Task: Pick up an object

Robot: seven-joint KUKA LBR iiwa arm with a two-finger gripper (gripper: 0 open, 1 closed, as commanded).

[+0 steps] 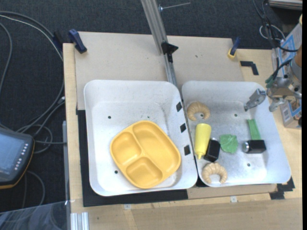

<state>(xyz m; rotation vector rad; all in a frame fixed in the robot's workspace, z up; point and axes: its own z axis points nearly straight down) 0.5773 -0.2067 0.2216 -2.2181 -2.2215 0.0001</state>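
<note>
My gripper [264,102] hangs over the far right corner of the right bin [225,95], open with nothing between its fingers. Below it in that bin lie a green-handled tool with a black head [254,137], a green leaf [229,143], a yellow bottle [202,138] with a small black block [212,150] against it, a tan pastry [198,111] at the far side and a croissant [215,172] at the near side. The gripper touches none of them.
The left bin [100,99] holds a yellow divided plate [145,153]. A metal post [156,18] rises from the bench behind the two bins. Blue clamps [76,40] sit at the bench's far corners.
</note>
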